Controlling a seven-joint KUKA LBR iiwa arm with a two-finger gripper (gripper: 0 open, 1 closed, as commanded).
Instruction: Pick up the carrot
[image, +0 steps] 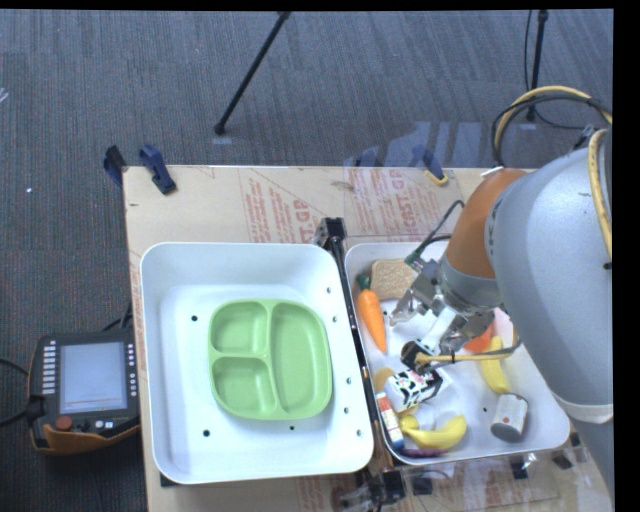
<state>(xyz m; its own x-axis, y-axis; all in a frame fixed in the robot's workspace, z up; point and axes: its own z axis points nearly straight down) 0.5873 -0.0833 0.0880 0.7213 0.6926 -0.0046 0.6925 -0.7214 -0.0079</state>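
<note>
Orange carrot (372, 322): it lies in the right bin (470, 398), close along the bin's left wall, with the green top pointing to the far side.
Gripper (430, 318): it is low over the right bin, near the carrot on its right side, but apart from it.
Gripper state: I cannot tell how far it is open; the carrot is not in it.
Arm (560, 290): grey with an orange band, it comes in from the right and covers the far right part of the bin.
Bread (393, 277): a brown slice, just beyond the carrot's top.
Bananas: one (437, 433) at the near wall, one (493, 370) partly under the arm.
Cow toy (408, 386): black and white, between the carrot tip and the near banana.
Cup (508, 417): grey, in the near right corner.
Left bin (180, 300): it holds a green plate (270, 358) with three compartments.
</note>
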